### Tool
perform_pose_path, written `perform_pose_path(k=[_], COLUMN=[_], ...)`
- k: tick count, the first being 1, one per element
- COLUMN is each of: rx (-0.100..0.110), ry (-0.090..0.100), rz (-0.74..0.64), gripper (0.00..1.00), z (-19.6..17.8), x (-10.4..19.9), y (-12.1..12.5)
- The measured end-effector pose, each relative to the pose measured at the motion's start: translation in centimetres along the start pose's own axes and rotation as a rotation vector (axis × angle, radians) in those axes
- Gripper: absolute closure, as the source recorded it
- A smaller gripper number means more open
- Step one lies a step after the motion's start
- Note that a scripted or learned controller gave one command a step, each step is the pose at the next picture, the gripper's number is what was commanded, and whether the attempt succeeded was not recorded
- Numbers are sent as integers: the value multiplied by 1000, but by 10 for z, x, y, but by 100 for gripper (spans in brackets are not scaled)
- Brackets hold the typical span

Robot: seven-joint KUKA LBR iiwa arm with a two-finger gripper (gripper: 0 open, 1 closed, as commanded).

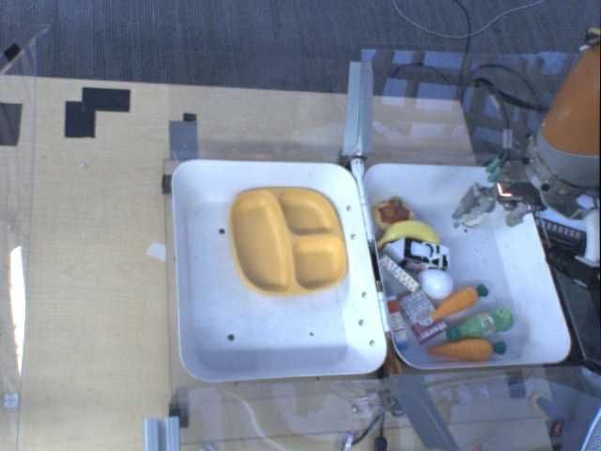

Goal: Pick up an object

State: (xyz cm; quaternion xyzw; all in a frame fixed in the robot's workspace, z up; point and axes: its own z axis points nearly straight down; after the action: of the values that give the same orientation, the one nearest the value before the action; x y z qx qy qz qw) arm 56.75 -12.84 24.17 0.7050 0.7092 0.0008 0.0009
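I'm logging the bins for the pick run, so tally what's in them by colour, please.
Orange carrots: 2
Yellow: 2, divided tray and banana
Green bottle: 1
White egg: 1
Other small packets and pieces, too jumbled to sort: about 4
Total: about 10

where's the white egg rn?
In the right bin, camera view: the white egg lies among the clutter, just below the banana, left of an orange carrot.
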Motion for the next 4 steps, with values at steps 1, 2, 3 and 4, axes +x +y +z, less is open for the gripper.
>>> perform_pose_path(k=[1, 2, 3, 4], rx=[-2, -22, -15, -6], ry=[0, -2, -3, -2], rz=[106, 102, -156, -124], gripper=[0, 0, 0, 0], z=[-15, 120, 153, 102], x=[2, -8, -12, -36], y=[-10, 0, -69, -78])
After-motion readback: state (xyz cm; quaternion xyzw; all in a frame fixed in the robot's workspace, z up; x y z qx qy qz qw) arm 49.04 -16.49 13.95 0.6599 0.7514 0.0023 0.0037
